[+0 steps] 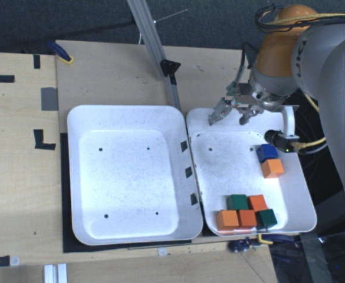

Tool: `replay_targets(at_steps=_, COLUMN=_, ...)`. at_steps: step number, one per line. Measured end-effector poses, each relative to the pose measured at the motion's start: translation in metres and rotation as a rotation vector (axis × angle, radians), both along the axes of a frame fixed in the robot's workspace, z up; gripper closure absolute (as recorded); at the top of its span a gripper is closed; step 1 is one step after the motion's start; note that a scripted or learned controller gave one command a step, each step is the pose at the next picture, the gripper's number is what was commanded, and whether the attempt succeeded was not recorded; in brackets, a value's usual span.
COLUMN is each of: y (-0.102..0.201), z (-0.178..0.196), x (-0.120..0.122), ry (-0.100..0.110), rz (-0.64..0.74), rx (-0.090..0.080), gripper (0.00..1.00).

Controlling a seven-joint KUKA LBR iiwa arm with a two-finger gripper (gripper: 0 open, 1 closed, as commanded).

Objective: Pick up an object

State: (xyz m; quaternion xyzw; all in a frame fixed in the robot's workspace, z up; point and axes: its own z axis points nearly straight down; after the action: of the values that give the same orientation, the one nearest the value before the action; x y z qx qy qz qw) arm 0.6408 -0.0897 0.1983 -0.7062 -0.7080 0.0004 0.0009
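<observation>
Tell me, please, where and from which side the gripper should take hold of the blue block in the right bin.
Probably from above, closing on the blue block's left and right faces. An orange block touches its near side, and the right bin's wall is close on the right, so a sideways approach looks cramped. The gripper hangs open above the bin's far edge, holding nothing.

The grey arm (322, 58) came in from the right side of the scene, its bulk filling the far right corner. An orange band (278, 46) sat above the wrist, with cables looped over its top. Below the band the wrist angled down and to the left, ending in the hand (232, 115). Its two fingers (217, 114) stood spread apart, tips pointing down and left, with nothing between them.
</observation>
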Motion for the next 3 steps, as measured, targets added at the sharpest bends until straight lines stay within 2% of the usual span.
replay_targets(at_steps=1, y=0.0, z=0.0, x=0.0, ry=0.0, rz=0.001, rx=0.0, gripper=0.0)
replay_targets(at_steps=3, y=-0.009, z=-0.11, x=-0.004, ry=0.005, rz=-0.001, rx=-0.002, gripper=0.0)
